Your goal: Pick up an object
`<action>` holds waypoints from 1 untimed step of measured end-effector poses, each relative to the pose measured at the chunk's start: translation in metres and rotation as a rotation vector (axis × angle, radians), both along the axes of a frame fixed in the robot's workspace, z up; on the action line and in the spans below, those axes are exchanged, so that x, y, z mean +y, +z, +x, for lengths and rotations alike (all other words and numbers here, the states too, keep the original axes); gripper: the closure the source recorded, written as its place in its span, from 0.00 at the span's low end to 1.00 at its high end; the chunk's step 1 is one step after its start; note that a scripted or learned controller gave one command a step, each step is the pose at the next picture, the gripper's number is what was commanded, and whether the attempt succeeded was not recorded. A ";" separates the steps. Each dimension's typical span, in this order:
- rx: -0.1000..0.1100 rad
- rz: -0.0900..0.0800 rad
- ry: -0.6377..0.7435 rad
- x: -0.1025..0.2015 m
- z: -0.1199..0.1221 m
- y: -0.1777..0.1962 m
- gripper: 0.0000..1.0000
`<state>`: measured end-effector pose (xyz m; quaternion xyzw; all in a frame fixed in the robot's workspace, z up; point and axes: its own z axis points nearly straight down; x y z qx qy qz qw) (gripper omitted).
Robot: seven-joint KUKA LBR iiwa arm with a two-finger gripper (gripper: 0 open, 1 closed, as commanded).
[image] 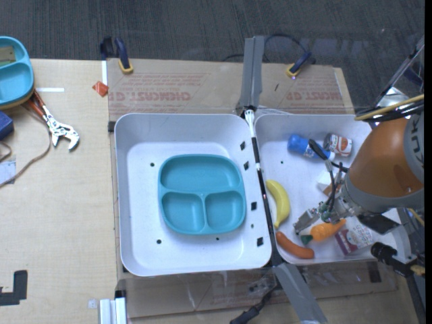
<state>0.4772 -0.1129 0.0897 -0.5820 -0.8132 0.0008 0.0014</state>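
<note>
The right bin holds a yellow banana, a red-orange sausage, an orange carrot with a green top, a blue toy, a small can and a purple packet. My gripper hangs low in this bin, just above and left of the carrot and right of the banana. The grey arm with its orange band hides the bin's right side. Whether anything sits in the gripper is unclear from this angle.
The left bin holds a teal three-compartment plate. On the bench at the far left lie a wrench and a teal dish. A metal divider runs between the bins at the back.
</note>
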 end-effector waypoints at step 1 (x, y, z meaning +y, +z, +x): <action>0.000 0.000 0.000 0.000 0.000 0.000 0.00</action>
